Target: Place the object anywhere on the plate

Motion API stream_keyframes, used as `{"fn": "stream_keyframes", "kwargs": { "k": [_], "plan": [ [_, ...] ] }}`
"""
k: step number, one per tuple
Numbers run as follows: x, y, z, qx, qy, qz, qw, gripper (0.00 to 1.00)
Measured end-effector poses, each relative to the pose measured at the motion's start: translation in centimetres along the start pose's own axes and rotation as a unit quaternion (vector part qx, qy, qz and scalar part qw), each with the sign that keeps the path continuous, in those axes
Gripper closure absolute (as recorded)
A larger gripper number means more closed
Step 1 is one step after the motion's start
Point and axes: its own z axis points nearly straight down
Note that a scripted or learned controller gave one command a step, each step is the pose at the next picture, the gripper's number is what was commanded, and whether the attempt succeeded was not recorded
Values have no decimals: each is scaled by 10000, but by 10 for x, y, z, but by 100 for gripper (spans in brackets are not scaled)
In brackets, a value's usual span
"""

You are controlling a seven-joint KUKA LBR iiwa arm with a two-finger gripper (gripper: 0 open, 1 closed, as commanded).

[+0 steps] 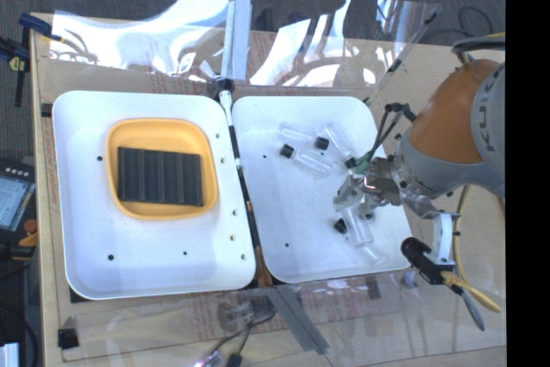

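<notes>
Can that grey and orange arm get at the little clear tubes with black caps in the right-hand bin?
Probably yes. The gripper already hangs low over the right bin, beside the clear vials lying loose there, and nothing stands between them. The bin's walls are shallow, so they should not block the approach.

One fixed overhead camera slants onto both bins (69, 185).
</notes>
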Motion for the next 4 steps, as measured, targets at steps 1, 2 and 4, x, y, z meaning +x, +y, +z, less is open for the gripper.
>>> {"fn": "stream_keyframes", "kwargs": {
  "k": [1, 2, 4],
  "plan": [
    [48, 25, -38, -4, -1, -1060, 9944, 100],
    [80, 97, -3, 7, -1, -1593, 9872, 100],
    [98, 95, 11, 4, 3, -2702, 9628, 0]
  ]
}}
